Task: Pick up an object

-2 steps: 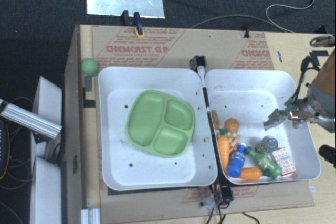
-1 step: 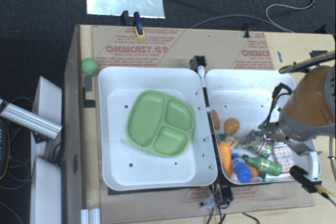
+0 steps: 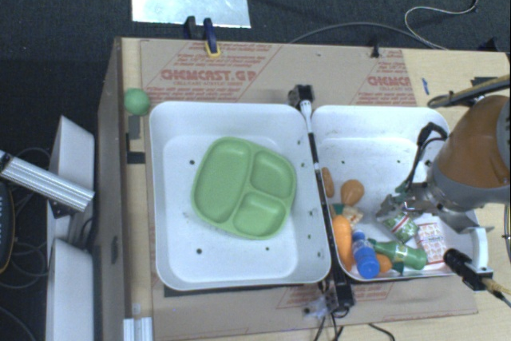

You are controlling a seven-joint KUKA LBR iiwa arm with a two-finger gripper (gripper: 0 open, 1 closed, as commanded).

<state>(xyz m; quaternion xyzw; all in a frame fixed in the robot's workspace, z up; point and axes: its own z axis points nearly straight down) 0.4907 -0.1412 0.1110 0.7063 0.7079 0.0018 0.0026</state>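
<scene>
**Claw low over the right bin's cluttered corner**

The 1 grey arm with its orange band reaches in from the right, and its 2-finger metal claw (image 3: 399, 206) sits low in the shallow white right-hand bin (image 3: 375, 132), near that bin's front right part. Whether the claw is spread or pressed together cannot be told at this slant, and nothing can be seen held in it.

The likeliest target is the small green-and-white packet (image 3: 402, 227), which lies touching or just under the claw, on its near side. Just beyond, toward the front rim, a green plastic bottle (image 3: 403, 255) lies on its side, its long axis running left to right. Further left sit a blue capped bottle (image 3: 363, 255), an orange carrot-shaped toy (image 3: 342, 235) with its long axis front to back, and a round tan piece (image 3: 352, 191).

The shallow white left-hand bin (image 3: 184, 124) bears a pale green divided tray (image 3: 243, 188), well apart from the claw.
</scene>
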